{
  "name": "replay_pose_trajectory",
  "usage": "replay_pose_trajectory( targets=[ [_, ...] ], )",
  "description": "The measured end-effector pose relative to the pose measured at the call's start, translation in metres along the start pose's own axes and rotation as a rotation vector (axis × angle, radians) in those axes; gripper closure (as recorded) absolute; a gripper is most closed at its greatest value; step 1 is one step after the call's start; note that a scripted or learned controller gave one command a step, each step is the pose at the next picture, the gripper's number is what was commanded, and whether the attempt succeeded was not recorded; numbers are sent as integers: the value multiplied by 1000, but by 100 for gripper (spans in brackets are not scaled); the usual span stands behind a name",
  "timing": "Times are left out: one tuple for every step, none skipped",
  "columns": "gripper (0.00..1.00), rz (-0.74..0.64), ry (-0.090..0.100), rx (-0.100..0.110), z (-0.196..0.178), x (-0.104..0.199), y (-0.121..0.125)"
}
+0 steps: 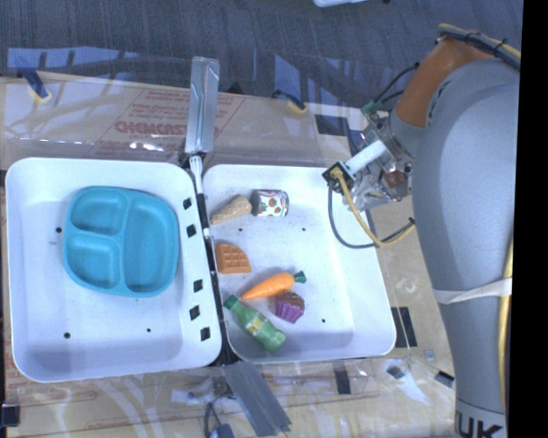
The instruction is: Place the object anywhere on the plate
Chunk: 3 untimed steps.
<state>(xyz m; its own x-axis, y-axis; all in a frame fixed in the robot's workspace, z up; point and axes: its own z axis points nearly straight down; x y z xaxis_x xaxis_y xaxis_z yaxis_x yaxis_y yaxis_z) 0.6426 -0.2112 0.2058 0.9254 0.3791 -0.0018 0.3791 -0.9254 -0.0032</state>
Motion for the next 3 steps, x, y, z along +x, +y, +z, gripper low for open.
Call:
replay_pose_trajectory(
  targets=[
    [100, 148, -1, 0, -43, 1, 0],
    [100, 181, -5, 3, -6, -53, -23],
    [100, 181, -2, 1, -12, -35, -16]
  ],
)
